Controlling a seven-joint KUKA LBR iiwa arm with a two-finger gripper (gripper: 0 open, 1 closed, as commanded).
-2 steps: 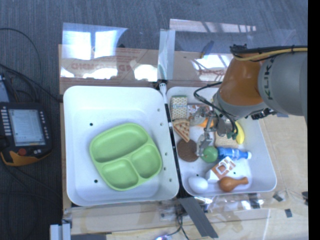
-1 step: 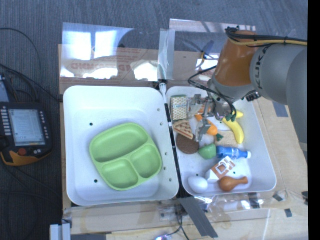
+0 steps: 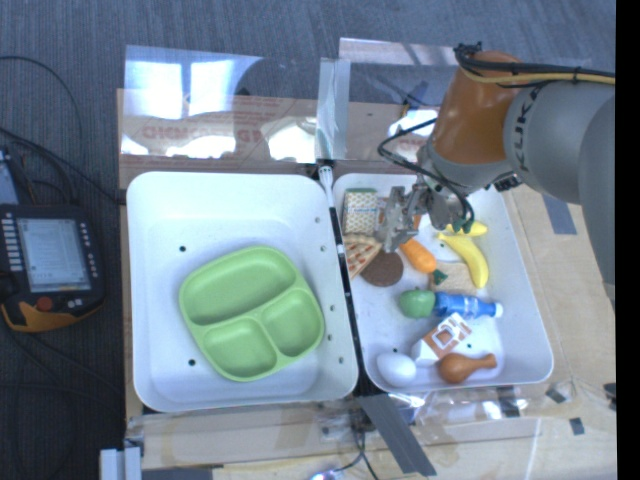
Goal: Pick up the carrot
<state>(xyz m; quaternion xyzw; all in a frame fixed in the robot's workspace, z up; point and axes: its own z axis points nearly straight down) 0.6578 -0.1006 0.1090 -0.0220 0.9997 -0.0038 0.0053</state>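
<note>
The carrot (image 3: 419,255) lies in the right bin (image 3: 530,313) just beside the banana (image 3: 471,254), with the open jaws (image 3: 398,230) just above its left end, and it looks light, hard and smooth, so grab its fat middle.

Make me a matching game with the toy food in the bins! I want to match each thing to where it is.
Things:
1. carrot
2. green plate
3. egg
4. banana

Places:
A. left bin
B. just under the robot's hand
C. near front edge of right bin
D. right of the carrot

Pairs: 1-B, 2-A, 3-C, 4-D
</note>
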